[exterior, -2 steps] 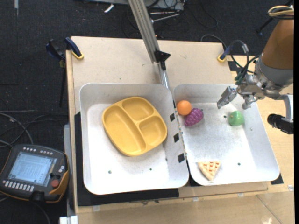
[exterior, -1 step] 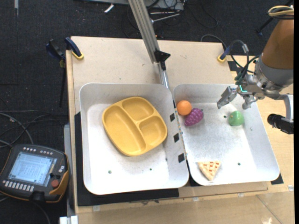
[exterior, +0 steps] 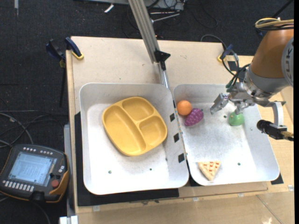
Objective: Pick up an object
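The gripper (exterior: 229, 107) sits in the right of the frame, over the upper part of the right bin (exterior: 261, 169). Its two fingers are spread: one finger points left and down toward bare bin floor, the other ends just above the green object (exterior: 236, 119). Nothing lies between the fingers. The green object sits just below and right of the gripper's midline, apparently touching or nearly touching the right finger; contact cannot be confirmed from this view.

The step in hand appears to be alignment before a grasp. To do it well, the gripper should probably shift toward the lower right of the frame until the green object lies midway between both fingers, then descend and close. Closing from the present offset risks pushing the object aside rather than trapping it.

Other candidates lie in the same bin: a purple object (exterior: 194, 117) and an orange ball (exterior: 184, 107), touching each other near the bin's upper left corner, and a pizza-slice toy (exterior: 210, 169) near the lower edge. The left bin (exterior: 93, 171) holds a yellow tray (exterior: 134, 125).
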Controlling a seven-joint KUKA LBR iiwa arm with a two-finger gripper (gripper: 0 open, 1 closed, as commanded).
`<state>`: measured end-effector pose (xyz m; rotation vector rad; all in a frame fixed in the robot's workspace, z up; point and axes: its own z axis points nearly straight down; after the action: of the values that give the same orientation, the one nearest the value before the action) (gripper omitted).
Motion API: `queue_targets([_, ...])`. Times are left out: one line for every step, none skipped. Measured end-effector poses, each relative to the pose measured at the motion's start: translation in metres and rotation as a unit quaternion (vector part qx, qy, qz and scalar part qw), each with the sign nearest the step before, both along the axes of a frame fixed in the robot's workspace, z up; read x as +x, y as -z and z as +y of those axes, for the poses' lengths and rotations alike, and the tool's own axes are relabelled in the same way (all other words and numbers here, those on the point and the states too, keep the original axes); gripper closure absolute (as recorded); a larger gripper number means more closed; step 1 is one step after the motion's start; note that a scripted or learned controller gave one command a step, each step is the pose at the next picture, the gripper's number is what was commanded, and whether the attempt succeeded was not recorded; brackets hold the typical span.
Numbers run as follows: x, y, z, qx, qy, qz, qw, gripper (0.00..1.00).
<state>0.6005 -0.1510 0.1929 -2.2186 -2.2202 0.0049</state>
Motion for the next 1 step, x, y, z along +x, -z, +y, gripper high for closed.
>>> queue_targets([-0.0039,0.0500,0.0096,0.0005,0.000,0.001,1.0000,0.00])
